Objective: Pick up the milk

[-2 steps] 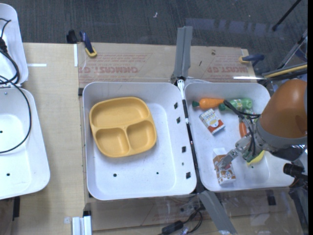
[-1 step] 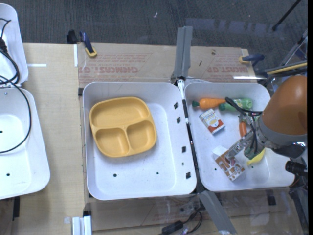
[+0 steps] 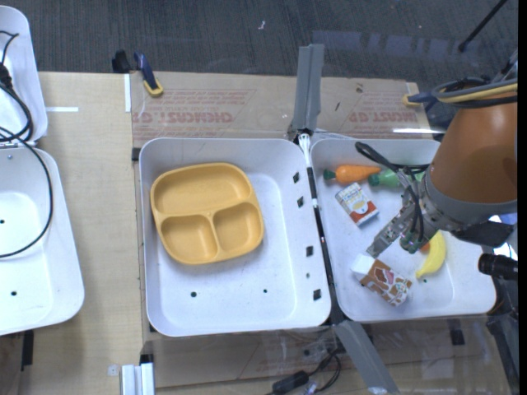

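While the arm reaches in from the right of the frame, its gripper (image 3: 401,235) hangs over the middle of the right bin (image 3: 350,307), and whether its fingers are apart or closed cannot be told from this slanted view; nothing can be seen held between them. A brown-and-white carton, which I take to be the milk (image 3: 385,281), lies on its side on the bin floor in the lower middle of that bin, just below and slightly left of the gripper tip. Its long axis runs from upper left to lower right, with the white cap end toward the upper left. A banana (image 3: 434,254) lies just right of the gripper, near the carton's far end, so room on that side is tight. A smaller red-and-white carton (image 3: 357,202) and a carrot (image 3: 357,173) sit higher in the bin, well clear. Toward the bin's lower wall and left rim there is open floor. At left, the other bin (image 3: 165,303) holds a yellow divided plate (image 3: 206,212).
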